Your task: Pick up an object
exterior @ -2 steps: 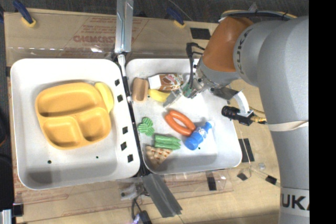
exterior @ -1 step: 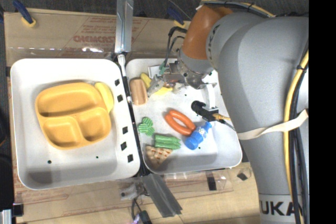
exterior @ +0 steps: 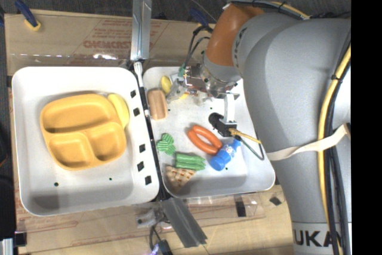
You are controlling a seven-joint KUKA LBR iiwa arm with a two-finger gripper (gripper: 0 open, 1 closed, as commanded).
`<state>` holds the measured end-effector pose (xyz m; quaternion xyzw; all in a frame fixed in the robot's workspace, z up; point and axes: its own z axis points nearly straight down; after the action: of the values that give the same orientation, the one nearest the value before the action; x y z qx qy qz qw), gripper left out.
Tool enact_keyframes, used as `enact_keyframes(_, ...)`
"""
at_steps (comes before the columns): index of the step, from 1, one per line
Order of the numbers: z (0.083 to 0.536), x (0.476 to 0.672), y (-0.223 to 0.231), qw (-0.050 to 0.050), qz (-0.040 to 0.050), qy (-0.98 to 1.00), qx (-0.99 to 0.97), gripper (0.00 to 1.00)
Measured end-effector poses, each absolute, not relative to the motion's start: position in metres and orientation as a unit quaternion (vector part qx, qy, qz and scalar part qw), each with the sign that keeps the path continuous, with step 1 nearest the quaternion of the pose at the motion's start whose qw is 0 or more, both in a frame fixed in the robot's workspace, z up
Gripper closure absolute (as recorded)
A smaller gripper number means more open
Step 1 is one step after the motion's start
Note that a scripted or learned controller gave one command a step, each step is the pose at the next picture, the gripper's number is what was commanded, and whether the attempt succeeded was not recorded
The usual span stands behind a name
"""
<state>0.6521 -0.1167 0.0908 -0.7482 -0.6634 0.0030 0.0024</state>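
My gripper hangs low over the far end of the right bin, below the orange band of the wrist. Just left of it lies a small yellow piece, and a tan bread roll rests against the bin's left wall. Further toward the front sit an orange loop and a blue item. Two green pieces and a brown waffle-like piece lie near the front left. I see nothing between the gripper's tips.
The left bin holds a yellow divided tray with a yellow banana-like piece at its right side. A metal divider bar runs between the bins. The grey arm covers the right bin's right edge.
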Motion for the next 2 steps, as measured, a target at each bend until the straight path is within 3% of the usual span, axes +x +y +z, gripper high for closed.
enact_keyframes(1,0.091,0.611,-0.150,0.002,0.0014,-0.712,-0.702,0.00)
enact_keyframes(2,0.092,0.514,-0.137,0.002,0.0004,-0.769,-0.640,0.00)
